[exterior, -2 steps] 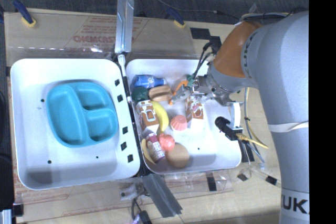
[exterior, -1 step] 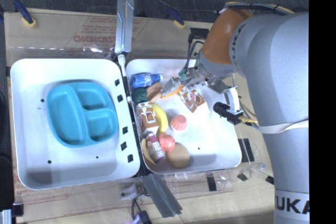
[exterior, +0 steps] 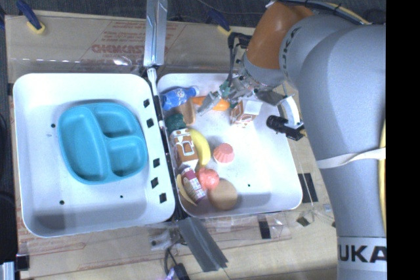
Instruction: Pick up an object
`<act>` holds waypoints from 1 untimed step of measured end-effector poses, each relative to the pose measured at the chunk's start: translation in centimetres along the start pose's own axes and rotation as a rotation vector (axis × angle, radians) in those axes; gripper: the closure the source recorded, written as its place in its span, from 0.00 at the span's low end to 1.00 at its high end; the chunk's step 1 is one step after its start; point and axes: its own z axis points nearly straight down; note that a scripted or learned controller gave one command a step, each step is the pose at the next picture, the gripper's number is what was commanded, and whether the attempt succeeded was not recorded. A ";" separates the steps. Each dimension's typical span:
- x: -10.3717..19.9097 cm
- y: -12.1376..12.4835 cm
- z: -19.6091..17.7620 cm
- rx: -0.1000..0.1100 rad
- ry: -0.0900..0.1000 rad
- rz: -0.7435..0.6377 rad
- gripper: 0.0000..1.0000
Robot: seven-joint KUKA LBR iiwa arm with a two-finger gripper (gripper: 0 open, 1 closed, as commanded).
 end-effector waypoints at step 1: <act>0.2 0.0 -0.8 0.006 0.004 -0.006 1.00</act>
